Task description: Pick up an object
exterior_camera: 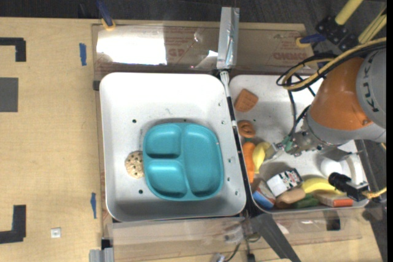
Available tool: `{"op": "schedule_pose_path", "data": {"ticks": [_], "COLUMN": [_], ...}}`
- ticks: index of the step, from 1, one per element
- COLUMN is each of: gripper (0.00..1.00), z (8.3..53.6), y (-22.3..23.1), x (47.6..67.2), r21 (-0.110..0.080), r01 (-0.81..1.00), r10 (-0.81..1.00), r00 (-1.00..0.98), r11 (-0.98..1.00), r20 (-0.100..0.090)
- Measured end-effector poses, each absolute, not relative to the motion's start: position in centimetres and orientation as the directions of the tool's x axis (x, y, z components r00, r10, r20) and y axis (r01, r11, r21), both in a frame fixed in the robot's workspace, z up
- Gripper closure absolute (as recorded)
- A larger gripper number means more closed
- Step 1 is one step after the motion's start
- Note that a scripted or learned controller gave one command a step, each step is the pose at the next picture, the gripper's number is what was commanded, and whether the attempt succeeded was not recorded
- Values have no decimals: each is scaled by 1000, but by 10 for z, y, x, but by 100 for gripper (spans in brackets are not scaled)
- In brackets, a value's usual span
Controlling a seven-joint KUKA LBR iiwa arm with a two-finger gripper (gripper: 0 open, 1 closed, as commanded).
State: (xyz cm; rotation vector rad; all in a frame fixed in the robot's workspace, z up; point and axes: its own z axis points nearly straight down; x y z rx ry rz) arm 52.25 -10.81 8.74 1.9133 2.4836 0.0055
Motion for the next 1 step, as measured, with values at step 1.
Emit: {"op": "schedule_pose_path", "data": {"ticks": [1], "gripper": [0], "z": [87], "y": [-150], "x": [565], "r21": [5], "r01": [986], "r10": [986], "r00": [-167], "r11": [168], "r20": [-3]}}
